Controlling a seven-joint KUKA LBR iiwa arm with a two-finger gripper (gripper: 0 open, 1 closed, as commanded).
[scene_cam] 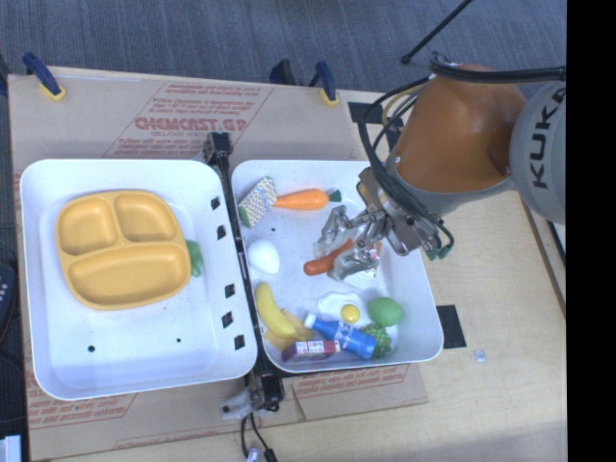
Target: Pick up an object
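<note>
From above, my gripper [354,248] sits low in the right bin [416,296], touching a red-orange sausage [325,260]; whether it's clenched, I cannot tell; crowded neighbours like the fried egg [344,308] risk a glancing miss.

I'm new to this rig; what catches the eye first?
The arm's orange band looms at the right, its gripper down in the right bin beside an orange sausage. A yellow tray lies in the left bin.
</note>
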